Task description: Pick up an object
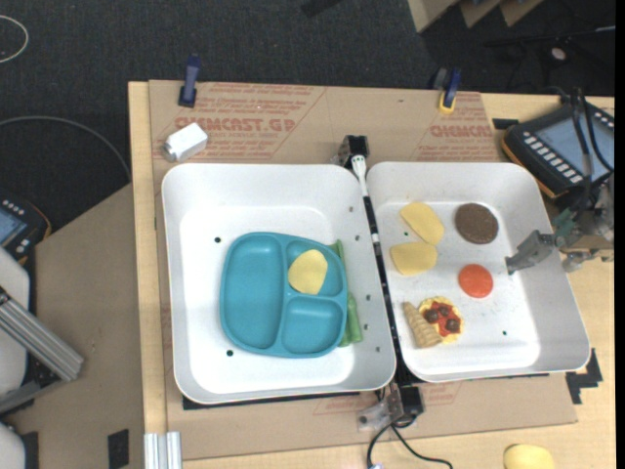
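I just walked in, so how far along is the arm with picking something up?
Nothing looks picked yet. The pincer hangs at the right bin's right side, nothing between its fingers. The orange disc, brown disc and yellow pieces lie there; the grasp and lift remain.

We read faint red print, roughly "SIMCAST", on the cardboard sheet [293, 115] behind the bins; the smaller lines stay illegible.

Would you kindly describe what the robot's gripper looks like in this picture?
The gripper is dull grey metal, with slim tapering fingers on a blockier body with brownish parts. Dark cables run above it toward a black tablet-like pendant.
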`<move>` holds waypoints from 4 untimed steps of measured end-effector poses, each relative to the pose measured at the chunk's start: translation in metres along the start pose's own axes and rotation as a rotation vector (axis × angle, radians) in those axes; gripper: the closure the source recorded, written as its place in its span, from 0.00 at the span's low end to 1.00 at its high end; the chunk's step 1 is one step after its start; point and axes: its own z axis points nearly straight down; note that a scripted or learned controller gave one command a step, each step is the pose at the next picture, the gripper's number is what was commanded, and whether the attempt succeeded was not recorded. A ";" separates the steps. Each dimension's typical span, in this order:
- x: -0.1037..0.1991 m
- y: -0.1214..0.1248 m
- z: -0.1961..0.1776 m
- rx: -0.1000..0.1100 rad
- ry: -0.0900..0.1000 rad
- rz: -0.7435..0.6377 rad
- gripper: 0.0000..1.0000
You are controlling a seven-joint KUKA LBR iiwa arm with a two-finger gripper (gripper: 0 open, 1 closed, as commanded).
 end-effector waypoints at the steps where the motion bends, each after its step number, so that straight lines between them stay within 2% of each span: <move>1: 0.000 0.001 -0.011 -0.003 -0.002 -0.001 1.00; 2: 0.135 0.019 0.049 0.007 0.007 -0.014 1.00; 3: 0.242 0.018 -0.044 -0.010 0.003 -0.011 1.00; 4: 0.224 -0.014 -0.171 -0.014 0.001 -0.002 1.00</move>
